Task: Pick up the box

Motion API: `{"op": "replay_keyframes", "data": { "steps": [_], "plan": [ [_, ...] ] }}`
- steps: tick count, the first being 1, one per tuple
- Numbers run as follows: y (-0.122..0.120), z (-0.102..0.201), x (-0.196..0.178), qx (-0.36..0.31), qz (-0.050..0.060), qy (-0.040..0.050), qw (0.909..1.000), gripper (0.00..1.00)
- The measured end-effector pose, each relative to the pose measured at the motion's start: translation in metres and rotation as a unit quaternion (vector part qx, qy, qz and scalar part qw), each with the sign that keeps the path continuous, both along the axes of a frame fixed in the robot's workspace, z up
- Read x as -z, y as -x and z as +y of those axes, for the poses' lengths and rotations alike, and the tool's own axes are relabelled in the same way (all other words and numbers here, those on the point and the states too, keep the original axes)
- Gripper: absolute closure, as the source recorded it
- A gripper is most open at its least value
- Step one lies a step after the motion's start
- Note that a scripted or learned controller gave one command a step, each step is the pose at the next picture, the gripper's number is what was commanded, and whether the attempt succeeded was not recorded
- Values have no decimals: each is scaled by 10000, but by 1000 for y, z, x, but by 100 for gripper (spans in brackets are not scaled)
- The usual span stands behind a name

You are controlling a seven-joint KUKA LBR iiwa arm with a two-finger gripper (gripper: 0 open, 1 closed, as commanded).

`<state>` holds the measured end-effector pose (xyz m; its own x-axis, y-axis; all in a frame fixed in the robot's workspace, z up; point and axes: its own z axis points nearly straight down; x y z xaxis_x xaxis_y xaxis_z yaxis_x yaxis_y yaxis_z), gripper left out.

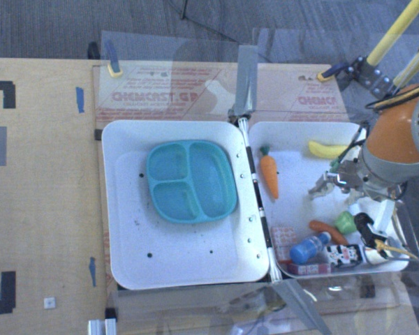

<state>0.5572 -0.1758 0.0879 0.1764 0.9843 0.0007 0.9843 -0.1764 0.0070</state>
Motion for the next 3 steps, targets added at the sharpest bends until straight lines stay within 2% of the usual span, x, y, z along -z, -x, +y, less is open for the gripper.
{"op": "replay_keyframes", "data": {
  "steps": [1,2,3],
  "plan": [
    [-79,33,1,655,8,2,9979,0],
    [-110,10,2,1478,94,-27,9890,0],
    [-105,10,-145,2605,26,-10,9655,0]
  ]
}}
